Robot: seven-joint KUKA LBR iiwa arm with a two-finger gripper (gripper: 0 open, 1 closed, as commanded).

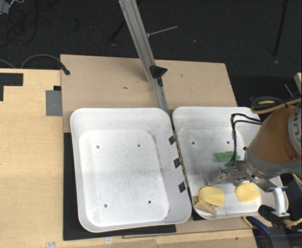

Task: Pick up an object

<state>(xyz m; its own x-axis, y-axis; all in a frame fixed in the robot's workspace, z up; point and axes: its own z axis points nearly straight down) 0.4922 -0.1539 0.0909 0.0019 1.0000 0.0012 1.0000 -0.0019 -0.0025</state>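
I see gripper low in right bin, finger state unreadable. Risk: clips yellow pieces at near edge.

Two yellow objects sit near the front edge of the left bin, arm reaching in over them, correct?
Wrong bin. The camera view shows both yellow objects near the front edge of the right bin, not the left bin. The arm does reach in over them.

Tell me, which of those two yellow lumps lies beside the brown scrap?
The left yellow lump, touching the brown scrap at the bin's front edge; the right yellow lump lies apart.
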